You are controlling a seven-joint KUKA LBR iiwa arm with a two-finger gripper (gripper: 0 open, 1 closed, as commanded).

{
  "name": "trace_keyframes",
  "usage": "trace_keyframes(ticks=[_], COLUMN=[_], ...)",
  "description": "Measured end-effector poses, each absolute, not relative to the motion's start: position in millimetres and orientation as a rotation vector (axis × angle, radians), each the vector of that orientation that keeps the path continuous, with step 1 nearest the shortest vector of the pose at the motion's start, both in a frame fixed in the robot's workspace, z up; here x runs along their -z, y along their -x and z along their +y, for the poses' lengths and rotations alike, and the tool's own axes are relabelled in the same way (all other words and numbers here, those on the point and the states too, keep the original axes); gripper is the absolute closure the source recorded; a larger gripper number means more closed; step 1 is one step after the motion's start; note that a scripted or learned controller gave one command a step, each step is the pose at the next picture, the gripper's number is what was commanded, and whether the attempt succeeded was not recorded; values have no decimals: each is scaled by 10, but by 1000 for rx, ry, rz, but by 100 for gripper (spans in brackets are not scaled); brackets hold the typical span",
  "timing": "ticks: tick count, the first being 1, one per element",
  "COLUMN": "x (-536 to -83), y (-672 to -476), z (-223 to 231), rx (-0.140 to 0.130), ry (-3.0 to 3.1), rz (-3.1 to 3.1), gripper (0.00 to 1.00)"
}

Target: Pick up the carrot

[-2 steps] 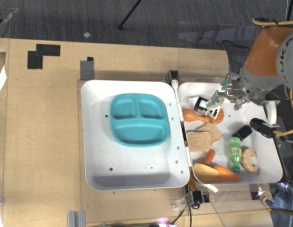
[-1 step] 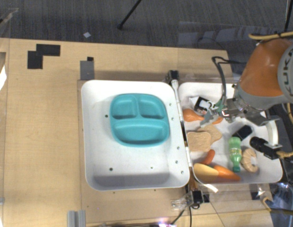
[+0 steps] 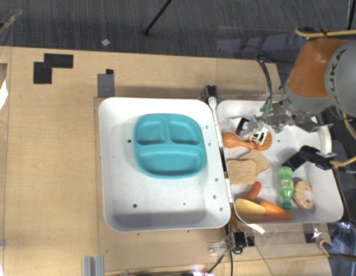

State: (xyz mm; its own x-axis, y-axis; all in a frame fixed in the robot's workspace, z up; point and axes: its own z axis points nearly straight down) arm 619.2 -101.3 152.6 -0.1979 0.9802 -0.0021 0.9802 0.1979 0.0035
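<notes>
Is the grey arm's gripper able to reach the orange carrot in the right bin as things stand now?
Probably yes. The orange carrot lies uncovered at the near edge of the right white bin, but a yellow banana touches it. The gripper is above the far end.

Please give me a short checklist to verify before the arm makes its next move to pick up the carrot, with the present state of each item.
1. Carrot in plain sight, at the near edge of the right bin: ok.
2. Gripper above the carrot: not ok; it is at the far end of the bin, over the orange drumstick-shaped toy.
3. Carrot free of neighbours: not ok; the banana lies against it and the green bottle ends close by.
4. Jaws open or shut: cannot tell.
5. Carrot already held: not ok; it lies in the bin.
</notes>
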Motion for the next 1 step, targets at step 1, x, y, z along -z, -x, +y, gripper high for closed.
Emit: trace_keyframes(ticks=[1], x=[-1864], y=[-5389], z=[-655], rx=[-7], ry=[-1941], rz=[2465], gripper=[0])
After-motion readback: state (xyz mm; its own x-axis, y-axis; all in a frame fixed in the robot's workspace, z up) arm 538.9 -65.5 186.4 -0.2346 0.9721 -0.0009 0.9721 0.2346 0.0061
